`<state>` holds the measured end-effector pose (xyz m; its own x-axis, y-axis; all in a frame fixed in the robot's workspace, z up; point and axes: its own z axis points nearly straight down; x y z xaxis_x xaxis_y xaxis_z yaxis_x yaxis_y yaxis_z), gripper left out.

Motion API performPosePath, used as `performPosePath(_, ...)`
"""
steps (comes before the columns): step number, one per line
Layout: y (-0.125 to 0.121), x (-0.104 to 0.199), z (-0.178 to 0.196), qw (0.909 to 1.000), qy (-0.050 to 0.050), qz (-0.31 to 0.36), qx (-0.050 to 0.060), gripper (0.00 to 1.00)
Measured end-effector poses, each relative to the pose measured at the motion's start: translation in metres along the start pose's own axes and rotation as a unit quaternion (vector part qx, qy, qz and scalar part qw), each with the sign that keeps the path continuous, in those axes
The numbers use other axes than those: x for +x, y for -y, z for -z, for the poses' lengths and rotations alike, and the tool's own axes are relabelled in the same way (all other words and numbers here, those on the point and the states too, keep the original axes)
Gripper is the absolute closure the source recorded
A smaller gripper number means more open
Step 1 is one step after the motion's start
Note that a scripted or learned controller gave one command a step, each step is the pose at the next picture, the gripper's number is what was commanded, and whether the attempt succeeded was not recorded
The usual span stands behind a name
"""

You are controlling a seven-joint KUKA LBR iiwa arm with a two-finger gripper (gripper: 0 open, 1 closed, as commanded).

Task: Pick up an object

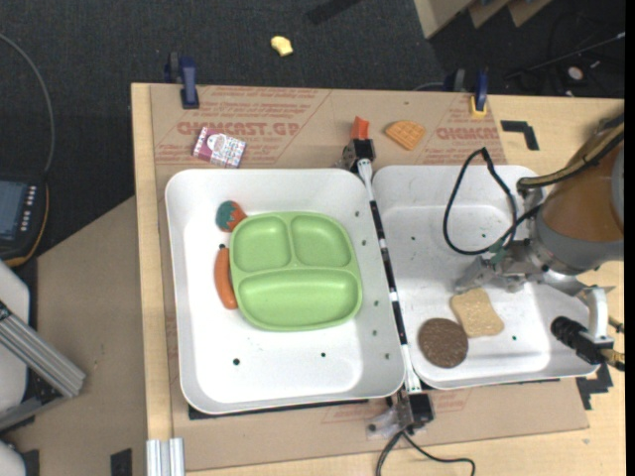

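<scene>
Where gripper (488, 274) hangs, finger state unreadable, tan bread slice (477, 313) lies flat beside brown round cookie (443, 342).

You can count two white bins: the left bin (198, 365) and the right bin (417, 196). In the left bin there is one green plate (294, 271), with one orange hot dog (224, 278) and one small teal toy (230, 213) just left of the plate. In the right bin there is one brown cookie (443, 342) and one slice of toast (477, 312). Behind the bins you have one waffle (404, 134) and one pink packet (219, 146).
</scene>
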<state>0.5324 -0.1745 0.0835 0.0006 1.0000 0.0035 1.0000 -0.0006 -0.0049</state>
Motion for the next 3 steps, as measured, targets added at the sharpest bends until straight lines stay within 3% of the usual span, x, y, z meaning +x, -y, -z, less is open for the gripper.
performPosePath(1,-0.003,-0.003,0.011,1.0000,0.002,-0.001,-0.004,1.00)
performPosePath(2,-0.003,-0.002,0.011,1.0000,0.002,-0.001,-0.004,0.00)
performPosePath(3,-0.049,-0.043,0.001,1.0000,0.000,0.001,-0.003,0.00)
